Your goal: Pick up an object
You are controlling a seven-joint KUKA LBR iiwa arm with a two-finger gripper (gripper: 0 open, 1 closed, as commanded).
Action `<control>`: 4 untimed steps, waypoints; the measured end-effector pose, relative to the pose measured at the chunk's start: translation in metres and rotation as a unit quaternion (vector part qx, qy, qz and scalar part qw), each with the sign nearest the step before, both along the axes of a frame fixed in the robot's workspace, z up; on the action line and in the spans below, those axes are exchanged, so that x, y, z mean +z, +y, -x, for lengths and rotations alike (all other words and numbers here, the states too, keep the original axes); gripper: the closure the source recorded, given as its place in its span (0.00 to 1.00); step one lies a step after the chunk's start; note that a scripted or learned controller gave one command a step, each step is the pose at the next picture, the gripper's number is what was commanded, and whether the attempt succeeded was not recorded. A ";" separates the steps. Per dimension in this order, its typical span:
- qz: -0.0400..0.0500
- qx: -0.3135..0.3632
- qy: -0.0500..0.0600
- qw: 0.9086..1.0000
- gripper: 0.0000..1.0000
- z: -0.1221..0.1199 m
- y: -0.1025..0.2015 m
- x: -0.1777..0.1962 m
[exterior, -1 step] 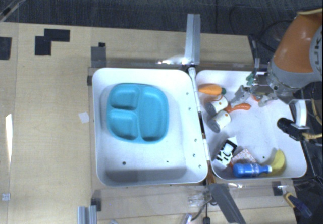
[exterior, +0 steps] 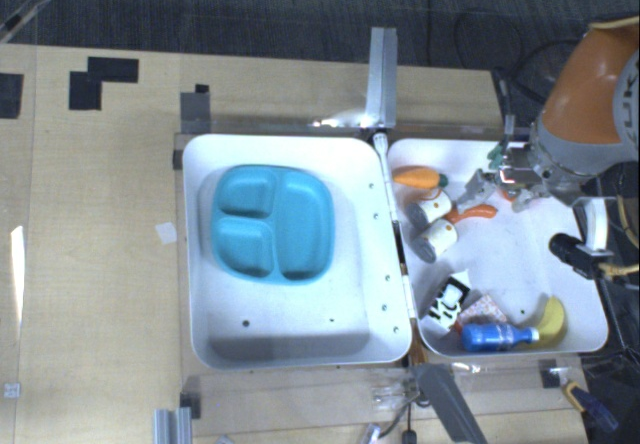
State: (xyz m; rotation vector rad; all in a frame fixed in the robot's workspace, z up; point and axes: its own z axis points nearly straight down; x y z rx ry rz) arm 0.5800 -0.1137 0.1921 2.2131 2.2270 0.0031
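Note:
My gripper (exterior: pixel 497 179) hangs over the upper part of the right bin (exterior: pixel 520 262), reaching in from the right under the grey arm with its orange band (exterior: pixel 590 82). Just below and left of it lies a thin orange-red piece (exterior: pixel 478 213). Further left are an orange carrot-shaped toy (exterior: pixel 417 176), a small white and orange item (exterior: pixel 433 206) and a grey cylinder (exterior: pixel 432 237). Along the bin's front edge lie a blue bottle (exterior: pixel 494 336), a yellow banana (exterior: pixel 551 319), a black and white card (exterior: pixel 450 299) and a pinkish item (exterior: pixel 486 307).
The left bin (exterior: pixel 290 332) holds a blue divided plate (exterior: pixel 272 223). A metal divider (exterior: pixel 384 82) rises behind the seam between the bins. Black arm hardware (exterior: pixel 578 254) overhangs the right bin's right side. Cables lie on the dark floor behind.

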 end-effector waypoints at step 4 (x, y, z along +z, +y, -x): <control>-0.001 -0.017 -0.001 1.000 1.00 0.017 0.119 -0.006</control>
